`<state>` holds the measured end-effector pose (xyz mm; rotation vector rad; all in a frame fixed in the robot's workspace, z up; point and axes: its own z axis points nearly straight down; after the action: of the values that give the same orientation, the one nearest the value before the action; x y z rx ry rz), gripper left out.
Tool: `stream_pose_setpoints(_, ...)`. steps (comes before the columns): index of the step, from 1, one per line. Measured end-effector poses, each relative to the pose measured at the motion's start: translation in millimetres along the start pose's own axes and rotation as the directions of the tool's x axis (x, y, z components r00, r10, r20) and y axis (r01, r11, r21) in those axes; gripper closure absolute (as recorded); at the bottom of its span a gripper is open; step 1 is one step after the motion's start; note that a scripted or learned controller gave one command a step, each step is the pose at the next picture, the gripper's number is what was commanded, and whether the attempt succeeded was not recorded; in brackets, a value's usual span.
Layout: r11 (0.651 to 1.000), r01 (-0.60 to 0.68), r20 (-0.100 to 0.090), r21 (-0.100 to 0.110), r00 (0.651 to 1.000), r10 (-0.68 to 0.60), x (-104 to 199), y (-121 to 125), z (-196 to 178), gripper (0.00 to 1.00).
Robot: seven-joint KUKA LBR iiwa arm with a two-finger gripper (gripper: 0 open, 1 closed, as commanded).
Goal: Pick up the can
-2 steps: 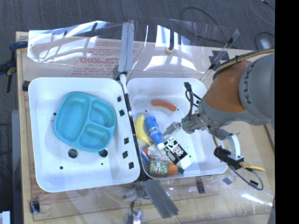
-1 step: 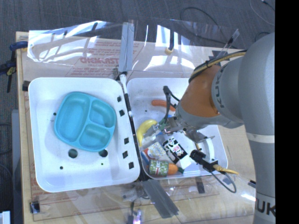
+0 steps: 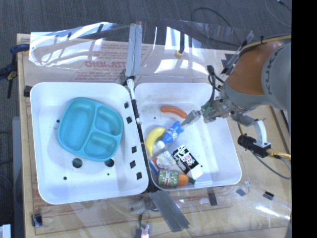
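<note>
Right now I have the gripper (image 3: 194, 116) low in the right bin (image 3: 223, 152), beside the blue-and-white bottle (image 3: 173, 132) and below the hot dog (image 3: 173, 111); whether it is wide or narrow I cannot tell. The can (image 3: 168, 178) lies on its side at the bin's near edge, against the banana (image 3: 153, 138) pile and a black-and-white carton (image 3: 187, 160), well apart from the gripper. I judge this the approach step: next I must bring the gripper toward the can.
</note>
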<state>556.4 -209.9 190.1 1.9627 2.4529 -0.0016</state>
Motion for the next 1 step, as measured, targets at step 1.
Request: stream_pose_setpoints(1, 0.992, -0.127, 0.0, 0.0, 0.992, 0.127, -5.7, 24.6, 98.8, 0.0)
